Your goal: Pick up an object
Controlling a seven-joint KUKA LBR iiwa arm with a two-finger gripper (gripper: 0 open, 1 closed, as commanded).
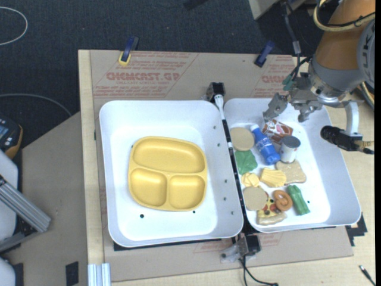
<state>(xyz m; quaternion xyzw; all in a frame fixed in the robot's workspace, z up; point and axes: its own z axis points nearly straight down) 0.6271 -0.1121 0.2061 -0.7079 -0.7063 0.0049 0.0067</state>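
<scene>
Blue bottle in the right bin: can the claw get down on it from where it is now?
Probably yes. The claw hangs above the bin's far end, close to the blue bottle, whose top is uncovered. A grey can and a green piece crowd its sides.

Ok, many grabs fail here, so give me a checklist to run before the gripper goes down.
1. Gripper over the right bin: ok.
2. Fingers spread: ok, they look open.
3. Nothing between fingers: ok.
4. Target below: ok, a red-and-white packet lies just under it.
5. Target free of neighbours: not ok, blue bottle and grey can crowd it.
6. Height above the toys: cannot tell.
</scene>
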